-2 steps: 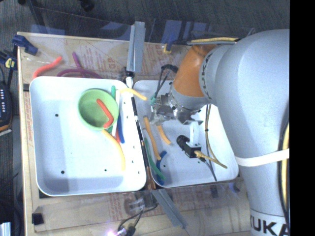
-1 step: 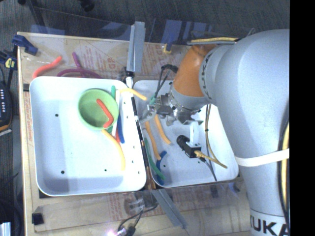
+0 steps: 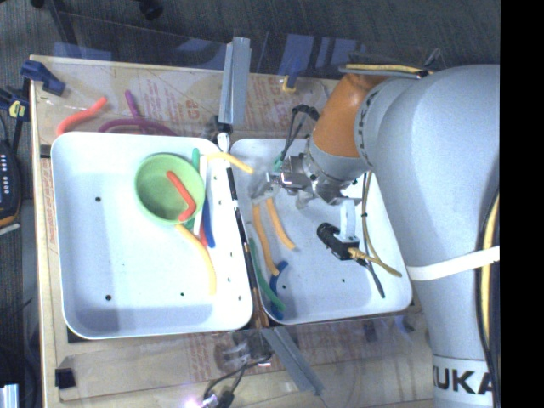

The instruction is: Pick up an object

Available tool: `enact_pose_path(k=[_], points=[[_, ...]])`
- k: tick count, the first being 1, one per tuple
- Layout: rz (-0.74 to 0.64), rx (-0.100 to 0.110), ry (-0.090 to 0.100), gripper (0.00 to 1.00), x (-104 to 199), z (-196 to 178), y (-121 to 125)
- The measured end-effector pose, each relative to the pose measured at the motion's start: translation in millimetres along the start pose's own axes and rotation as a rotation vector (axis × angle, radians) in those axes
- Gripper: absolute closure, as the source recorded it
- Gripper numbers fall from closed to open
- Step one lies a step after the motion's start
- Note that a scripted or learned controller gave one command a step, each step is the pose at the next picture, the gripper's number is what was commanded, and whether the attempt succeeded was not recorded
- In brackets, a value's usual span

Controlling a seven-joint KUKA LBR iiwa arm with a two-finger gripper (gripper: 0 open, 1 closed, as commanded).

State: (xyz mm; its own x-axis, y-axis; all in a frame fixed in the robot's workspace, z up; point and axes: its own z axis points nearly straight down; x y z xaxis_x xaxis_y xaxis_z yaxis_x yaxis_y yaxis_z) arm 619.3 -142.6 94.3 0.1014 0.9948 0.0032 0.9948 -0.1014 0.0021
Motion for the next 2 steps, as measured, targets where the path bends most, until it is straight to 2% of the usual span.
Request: enact_pose_path(k=[1,2], points=[[-0.004,0.000,0.001,1.00,1.0,-10.3,0.6],[-0.193,0.003,-0.003,1.00,-0.1,-80.3,23.4]])
